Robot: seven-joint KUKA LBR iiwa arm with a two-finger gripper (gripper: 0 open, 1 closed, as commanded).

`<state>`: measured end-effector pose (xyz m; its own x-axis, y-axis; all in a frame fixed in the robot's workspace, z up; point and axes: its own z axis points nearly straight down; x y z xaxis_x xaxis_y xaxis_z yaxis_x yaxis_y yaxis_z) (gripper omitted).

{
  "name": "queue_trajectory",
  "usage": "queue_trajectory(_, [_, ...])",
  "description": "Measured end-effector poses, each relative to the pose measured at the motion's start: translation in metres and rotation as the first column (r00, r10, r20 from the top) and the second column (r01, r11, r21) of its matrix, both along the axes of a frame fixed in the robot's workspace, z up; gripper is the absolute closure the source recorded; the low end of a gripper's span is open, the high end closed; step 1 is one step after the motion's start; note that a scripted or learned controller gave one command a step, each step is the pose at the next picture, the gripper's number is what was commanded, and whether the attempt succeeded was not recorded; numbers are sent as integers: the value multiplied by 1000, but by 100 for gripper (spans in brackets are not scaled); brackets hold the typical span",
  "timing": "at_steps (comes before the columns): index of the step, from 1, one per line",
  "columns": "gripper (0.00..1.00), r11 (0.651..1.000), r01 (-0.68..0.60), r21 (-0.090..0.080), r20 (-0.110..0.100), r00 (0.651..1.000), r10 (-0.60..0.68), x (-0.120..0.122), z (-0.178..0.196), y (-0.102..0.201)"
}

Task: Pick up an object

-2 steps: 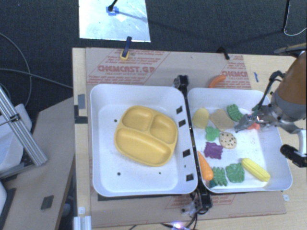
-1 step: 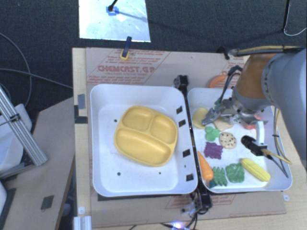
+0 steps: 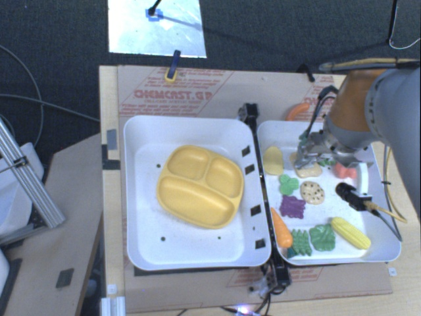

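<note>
Lifting is not yet done, as far as I can judge. The tan toy piece [image 3: 309,171] lies on the floor of the right bin [image 3: 279,133], in its far middle part, and the gripper [image 3: 306,158] stands directly over it, low and very near or touching. Whether the gripper is released or clenched I cannot tell, because the wrist covers it from above. So the approach looks finished, and the grasp and the raising are left.

The tan piece is small, flat and pale brown, perhaps a slice of bread or a biscuit. Only its near edge shows under the gripper.

Other toy food is crowded around it:
- Just near of it lies a round cookie [image 3: 312,192] with dark spots.
- To its left is a green leafy piece [image 3: 288,184].
- Farther left is a pale yellow piece [image 3: 273,160].
- To its right lies a red piece [image 3: 345,171].
- Nearer in the bin are a purple piece [image 3: 293,207], an orange carrot [image 3: 281,228] along the left wall, two green vegetables [image 3: 312,239] and a yellow corn cob [image 3: 350,232].

I think these close neighbours may be caught together with the target.

The left bin [image 3: 141,176] holds one yellow divided plate [image 3: 200,186], well apart from the gripper.
</note>
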<state>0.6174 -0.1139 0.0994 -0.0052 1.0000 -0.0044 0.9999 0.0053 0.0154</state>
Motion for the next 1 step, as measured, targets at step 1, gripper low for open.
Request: queue_trajectory(1, [100,1000,-1,4,-9,1000,1,33,-13,9])
